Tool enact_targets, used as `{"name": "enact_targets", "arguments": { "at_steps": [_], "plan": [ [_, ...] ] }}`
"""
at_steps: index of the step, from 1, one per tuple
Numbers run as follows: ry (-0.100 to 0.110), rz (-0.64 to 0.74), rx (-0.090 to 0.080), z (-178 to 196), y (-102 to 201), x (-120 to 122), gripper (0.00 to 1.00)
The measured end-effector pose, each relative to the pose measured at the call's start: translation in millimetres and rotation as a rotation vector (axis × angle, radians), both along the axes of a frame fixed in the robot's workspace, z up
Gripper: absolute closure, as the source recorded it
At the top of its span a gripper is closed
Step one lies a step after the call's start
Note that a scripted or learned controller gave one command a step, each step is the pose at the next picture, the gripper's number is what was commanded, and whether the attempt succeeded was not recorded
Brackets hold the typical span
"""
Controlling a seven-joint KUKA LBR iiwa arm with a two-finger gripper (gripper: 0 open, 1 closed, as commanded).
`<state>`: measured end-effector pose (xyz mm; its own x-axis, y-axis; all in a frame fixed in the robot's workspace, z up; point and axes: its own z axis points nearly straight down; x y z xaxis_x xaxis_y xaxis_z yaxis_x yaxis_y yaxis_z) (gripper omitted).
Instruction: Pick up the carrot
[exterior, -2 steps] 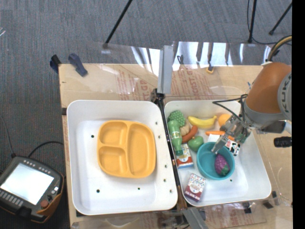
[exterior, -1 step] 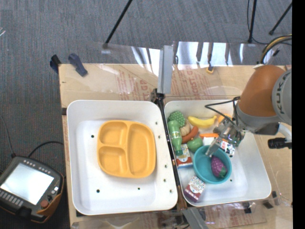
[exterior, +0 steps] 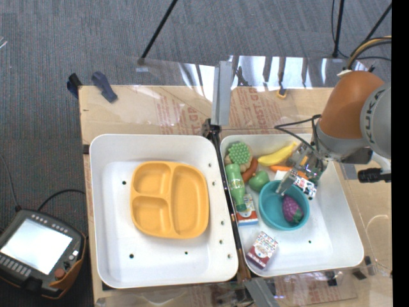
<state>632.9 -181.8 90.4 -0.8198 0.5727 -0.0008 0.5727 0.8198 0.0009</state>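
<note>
Left bin (exterior: 102,171) holds yellow tray (exterior: 170,199); right bin (exterior: 339,235) w/ carrot (exterior: 279,169), banana (exterior: 278,154), teal bowl (exterior: 282,211). Gripper (exterior: 295,179) over bowl rim, jaws' state can't tell; right bin's front-right floor bare.

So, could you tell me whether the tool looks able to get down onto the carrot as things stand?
Probably yes, though it is tight. The carrot lies in the right bin with part of its top showing, just beside the tool. The banana and the teal bowl crowd it closely.

Faint reversed red lettering on bench (exterior: 167,114), unreadable
</note>
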Motion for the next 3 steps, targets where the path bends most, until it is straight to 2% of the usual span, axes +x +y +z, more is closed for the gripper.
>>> {"name": "enact_targets", "arguments": {
  "at_steps": [1, 2, 3],
  "plan": [
    [-0.003, -0.164, 0.0, -1, 1, -23, 0.0],
    [-0.012, -0.01, -0.004, 103, -31, -6, 0.0],
    [-0.007, -0.033, -0.002, 23, -28, 3, 0.0]
  ]
}}
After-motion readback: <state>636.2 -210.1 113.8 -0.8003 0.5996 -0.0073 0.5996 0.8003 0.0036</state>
